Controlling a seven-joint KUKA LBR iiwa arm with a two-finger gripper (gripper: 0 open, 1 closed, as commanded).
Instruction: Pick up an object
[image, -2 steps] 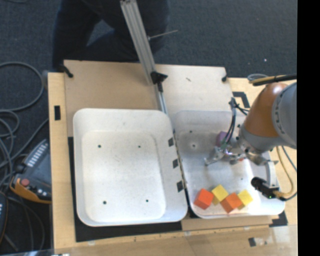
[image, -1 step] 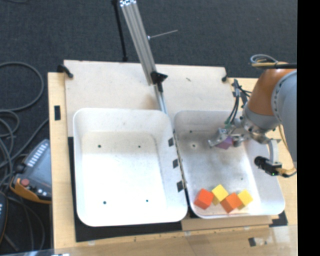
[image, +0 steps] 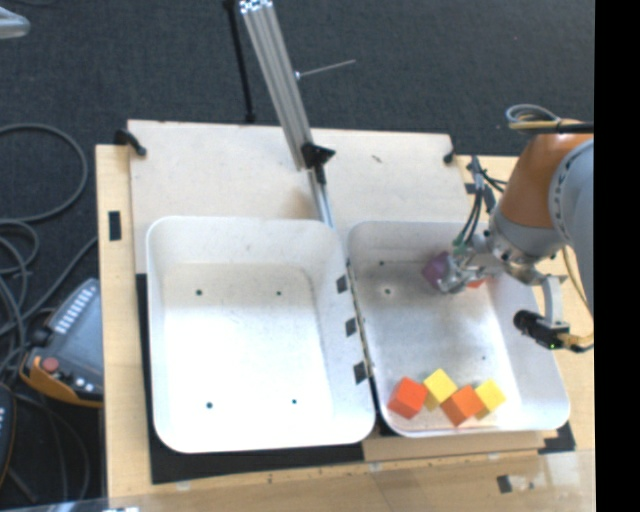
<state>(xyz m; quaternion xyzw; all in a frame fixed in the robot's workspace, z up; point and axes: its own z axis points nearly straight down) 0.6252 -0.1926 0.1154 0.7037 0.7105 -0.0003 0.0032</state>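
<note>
A purple object (image: 436, 268) is seen in the far part of the right bin (image: 520, 345), touching the gripper (image: 458, 277); its shape is partly hidden. Finger state cannot be determined. Two orange blocks (image: 407, 397) and two yellow blocks (image: 440, 384) are clustered along the near wall.

Four blocks (image: 447, 396) lie along the right bin's (image: 520, 345) near wall (another block (image: 436, 268) farther back)
</note>
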